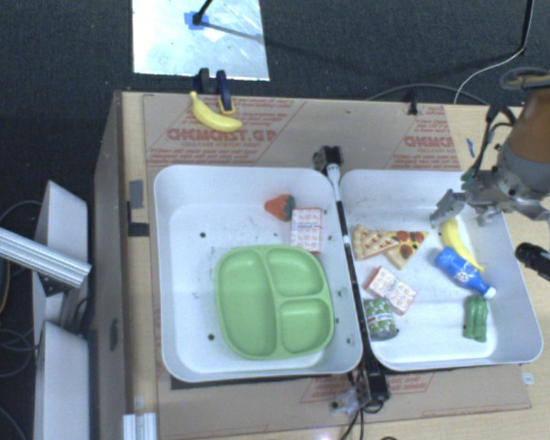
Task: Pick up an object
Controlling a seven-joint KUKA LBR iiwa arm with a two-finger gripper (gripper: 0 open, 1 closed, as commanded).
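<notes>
My gripper (pixel 464 214) hangs over the far right part of the right bin (pixel 518 337), just above the top end of a small yellow banana (pixel 455 238). Its fingers look spread, with nothing between them. Beside the banana lies a blue bottle (pixel 464 272) with a white cap, and a green pickle-like piece (pixel 477 319) lies nearer the front. A pizza slice (pixel 386 243), a red-and-white packet (pixel 390 290) and a small green can (pixel 380 320) occupy the left half of that bin.
The left bin (pixel 179 246) holds a green divided plate (pixel 275 301), a red-orange piece (pixel 279 206) and a pink packet (pixel 305 229). Another banana (pixel 213 114) lies on the cardboard behind the bins. A black divider (pixel 344 246) runs between the bins.
</notes>
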